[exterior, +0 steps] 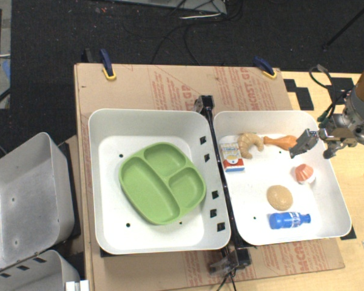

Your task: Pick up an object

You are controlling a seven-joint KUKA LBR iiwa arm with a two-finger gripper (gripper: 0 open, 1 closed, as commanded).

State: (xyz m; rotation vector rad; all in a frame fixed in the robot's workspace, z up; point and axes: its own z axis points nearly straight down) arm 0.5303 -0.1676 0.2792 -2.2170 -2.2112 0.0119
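The right bin (333, 180) holds several small items: a tan drumstick-shaped piece (280, 142), a beige lumpy piece (250, 142), a small carton (232, 154), a pink-and-white ball (303, 173), a tan round lump (279, 197) and a blue bottle (289, 220) lying on its side. My gripper (316, 147) hangs over the bin's upper right part, open, with nothing between its fingers. One dark finger (304, 143) points toward the drumstick's right end, just above the pink ball.
The left bin (103, 162) holds a green three-compartment plate (162, 182). A black divider (215, 168) runs between the bins. A grey tub (21, 205) stands off the bench at the left. Blue-and-yellow clamps (108, 65) grip the board's far edge.
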